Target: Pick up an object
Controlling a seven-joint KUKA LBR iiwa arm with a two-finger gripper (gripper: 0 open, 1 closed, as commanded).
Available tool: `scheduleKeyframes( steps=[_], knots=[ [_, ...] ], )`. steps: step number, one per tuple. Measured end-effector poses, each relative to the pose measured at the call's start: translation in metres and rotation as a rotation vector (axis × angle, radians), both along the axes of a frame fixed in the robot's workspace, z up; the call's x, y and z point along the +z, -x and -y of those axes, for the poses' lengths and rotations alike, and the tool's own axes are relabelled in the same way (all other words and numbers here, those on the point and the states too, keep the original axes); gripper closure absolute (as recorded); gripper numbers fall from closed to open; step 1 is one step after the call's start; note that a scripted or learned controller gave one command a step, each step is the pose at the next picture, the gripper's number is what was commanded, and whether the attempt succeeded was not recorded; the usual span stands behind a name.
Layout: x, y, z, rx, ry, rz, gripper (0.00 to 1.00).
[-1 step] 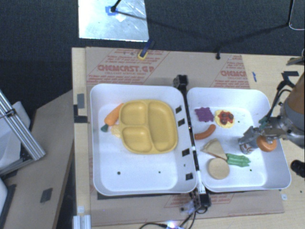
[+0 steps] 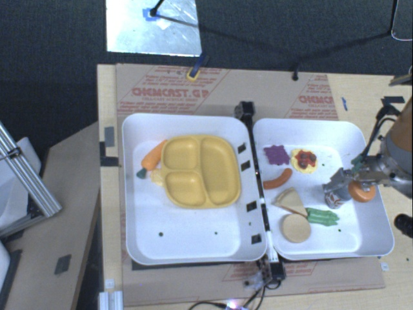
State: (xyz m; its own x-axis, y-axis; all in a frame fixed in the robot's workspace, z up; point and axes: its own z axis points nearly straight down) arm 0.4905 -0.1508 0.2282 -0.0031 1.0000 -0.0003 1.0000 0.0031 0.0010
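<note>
A: White plastic, two shallow bins side by side on the worktop (image 2: 303,89). Left bin (image 2: 193,237): a yellow divided tray (image 2: 197,171), with a toy carrot (image 2: 153,155) touching its left edge.

B: Right bin (image 2: 361,231)?

A: Purple piece (image 2: 276,154), a small pizza (image 2: 304,160), a sausage (image 2: 277,179), a sandwich wedge (image 2: 292,201), a tan round disc (image 2: 295,228), and a green pod (image 2: 322,216) just beside it.

B: And the hand (image 2: 337,194)?

A: Low over the right bin's right half, near the green pod. An orange round piece (image 2: 362,192) sits right against it. Whether it is grasping or released, I cannot tell.
</note>
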Motion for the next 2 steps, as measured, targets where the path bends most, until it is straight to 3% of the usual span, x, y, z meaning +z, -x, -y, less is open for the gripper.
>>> scheduleKeyframes(
  steps=[2],
  knots=[
    [-0.083, 0.007, 0.003, -0.002, 0.0, 0.003, 0.0]
  ],
)
